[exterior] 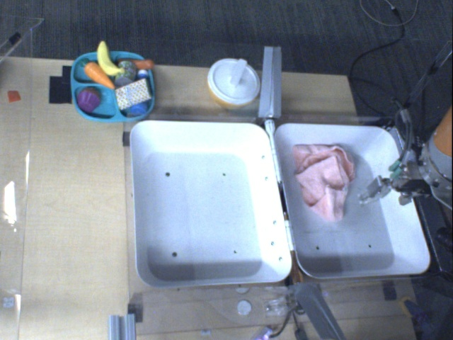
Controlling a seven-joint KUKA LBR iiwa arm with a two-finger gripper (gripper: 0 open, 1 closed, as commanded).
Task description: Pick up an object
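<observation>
Lying crumpled, pink cloth [324, 180] in rt bin [368, 264], gripper [379, 188] beside, grip state unclear.

The light wooden bench [64, 211] bears 2 shallow white bins side by side, the left bin [202, 204] and the right bin [354, 207], their inner rims nearly touching. Behind the left bin stand a blue compartment tray [112, 87] of toy food and a round white-lidded container [233, 82], apart from each other.

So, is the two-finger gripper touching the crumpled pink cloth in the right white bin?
Apart. In the camera view, bare white bin floor shows between the gripper and the crumpled pink cloth in the right white bin.
</observation>
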